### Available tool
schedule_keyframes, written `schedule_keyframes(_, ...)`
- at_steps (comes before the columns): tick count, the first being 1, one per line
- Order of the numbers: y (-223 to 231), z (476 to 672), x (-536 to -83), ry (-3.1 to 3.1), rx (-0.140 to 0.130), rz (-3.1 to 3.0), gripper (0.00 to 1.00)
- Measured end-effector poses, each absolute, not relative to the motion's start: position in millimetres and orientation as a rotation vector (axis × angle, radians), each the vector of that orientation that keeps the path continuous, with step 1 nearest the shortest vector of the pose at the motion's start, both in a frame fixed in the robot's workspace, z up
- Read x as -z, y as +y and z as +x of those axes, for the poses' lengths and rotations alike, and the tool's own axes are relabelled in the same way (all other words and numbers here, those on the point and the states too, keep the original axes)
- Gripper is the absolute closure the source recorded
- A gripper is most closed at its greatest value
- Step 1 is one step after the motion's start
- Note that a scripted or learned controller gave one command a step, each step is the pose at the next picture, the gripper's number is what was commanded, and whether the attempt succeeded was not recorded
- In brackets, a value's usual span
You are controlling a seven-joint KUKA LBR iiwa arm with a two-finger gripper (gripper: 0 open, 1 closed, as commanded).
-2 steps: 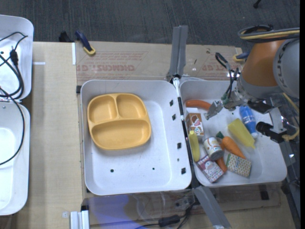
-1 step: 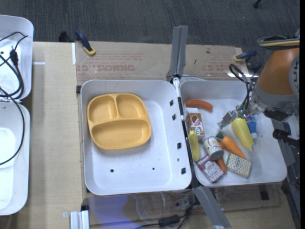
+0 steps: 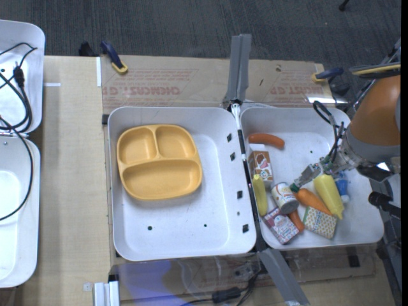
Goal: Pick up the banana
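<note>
A slim yellow banana (image 3: 259,195) lies lengthwise against the left wall of the right bin (image 3: 299,127). It sits between a small carton (image 3: 261,164) and a can (image 3: 284,197). My gripper (image 3: 313,173) hangs low over the right half of that bin, above the carrot (image 3: 313,201) and next to a thicker yellow bottle-like item (image 3: 329,194). It is well to the right of the banana, with the can between them. Nothing shows in the gripper.
A red sausage (image 3: 266,140) lies at the back of the right bin. Two small boxes (image 3: 281,225) (image 3: 319,222) sit at the front. The left bin (image 3: 185,228) holds a yellow divided plate (image 3: 159,161). A grey divider bar (image 3: 239,69) stands between the bins.
</note>
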State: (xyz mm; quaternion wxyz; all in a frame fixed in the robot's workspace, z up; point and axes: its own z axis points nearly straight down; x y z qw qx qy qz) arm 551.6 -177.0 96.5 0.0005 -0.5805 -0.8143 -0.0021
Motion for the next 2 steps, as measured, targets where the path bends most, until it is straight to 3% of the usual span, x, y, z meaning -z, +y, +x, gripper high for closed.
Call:
schedule_keyframes(1, -191.4, 488.2, -96.1, -2.524, 0.039, -1.861, 0.00)
schedule_keyframes(2, -194.0, 489.6, -105.4, -2.527, 0.035, -1.871, 1.00)
